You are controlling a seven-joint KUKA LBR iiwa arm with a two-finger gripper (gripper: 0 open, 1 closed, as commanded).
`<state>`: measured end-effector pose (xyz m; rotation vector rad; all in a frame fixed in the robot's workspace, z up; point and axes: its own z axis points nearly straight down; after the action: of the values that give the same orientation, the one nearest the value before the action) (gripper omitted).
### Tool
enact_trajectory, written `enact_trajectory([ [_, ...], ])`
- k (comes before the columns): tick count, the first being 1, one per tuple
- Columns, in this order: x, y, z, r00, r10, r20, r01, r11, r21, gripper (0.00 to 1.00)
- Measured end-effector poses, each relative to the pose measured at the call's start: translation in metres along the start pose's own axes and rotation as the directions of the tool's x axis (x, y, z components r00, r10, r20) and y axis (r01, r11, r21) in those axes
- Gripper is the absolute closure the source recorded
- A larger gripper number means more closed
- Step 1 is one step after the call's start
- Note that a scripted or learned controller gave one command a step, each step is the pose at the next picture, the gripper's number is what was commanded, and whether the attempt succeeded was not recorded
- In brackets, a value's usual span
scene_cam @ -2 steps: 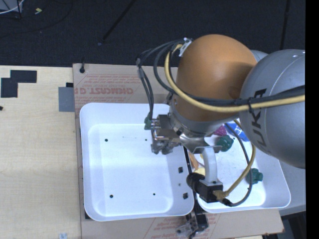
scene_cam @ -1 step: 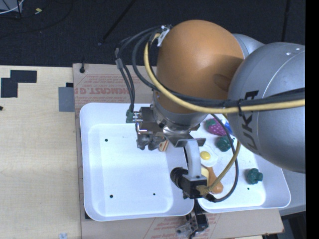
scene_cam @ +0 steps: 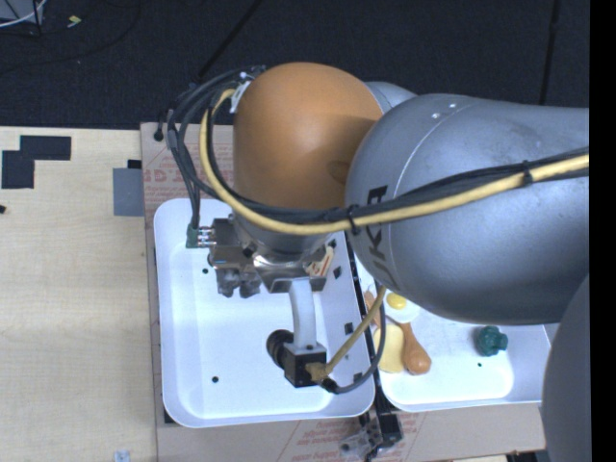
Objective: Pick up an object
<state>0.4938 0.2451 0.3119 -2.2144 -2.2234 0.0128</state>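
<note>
My gripper (scene_cam: 241, 279) hangs over the upper part of the left white bin (scene_cam: 207, 354), under the big orange band of the wrist. The arm's grey body covers most of the right bin (scene_cam: 462, 385). In the showing part of the right bin lie a pale yellow and orange object (scene_cam: 402, 346) near its left wall and a small teal object (scene_cam: 491, 341) further right. I see no object at the gripper itself.
The bins sit on a cardboard sheet (scene_cam: 159, 176) over a light wooden bench (scene_cam: 67, 306) with dark patches at its upper left. The left bin's bare white floor shows to the left of and below the gripper.
</note>
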Motion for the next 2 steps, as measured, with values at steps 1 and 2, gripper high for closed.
enact_trajectory([
  [1,-0.003,-0.001,-0.162,1.000,0.001,-0.010,-0.002,1.000,-0.021,1.00],
  [2,-0.002,-0.004,-0.011,1.000,0.004,0.006,-0.004,1.000,0.010,1.00],
])
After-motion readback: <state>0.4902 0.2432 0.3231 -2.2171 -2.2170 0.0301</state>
